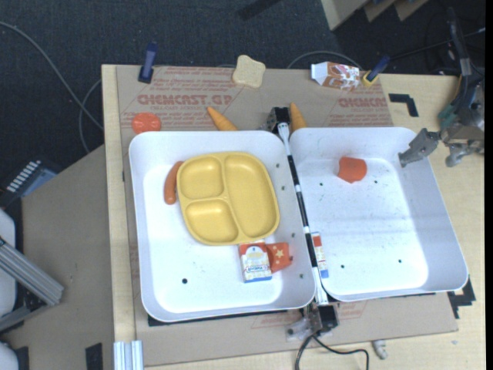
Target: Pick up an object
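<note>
A: So, counting from the left: two shallow white bins side by side on the bench (115, 206). The left bin (154, 284) holds one yellow plate (228, 197) with three compartments, one reddish sausage (170, 183) partly tucked under the plate's left edge, and one small carton (256, 262) with an orange-red piece (280, 256) touching its right side.

B: And the right bin (385, 268)?

A: One small red-orange block (352, 169), rounded, lying in the upper left part. The bin floor is speckled with dark marks.

B: The tool?

A: The tool (420, 146) hangs over the right bin's upper right rim, well apart from the block. It is grey and partly cut off; I cannot tell how far it is open. Nothing visible in it.
</note>
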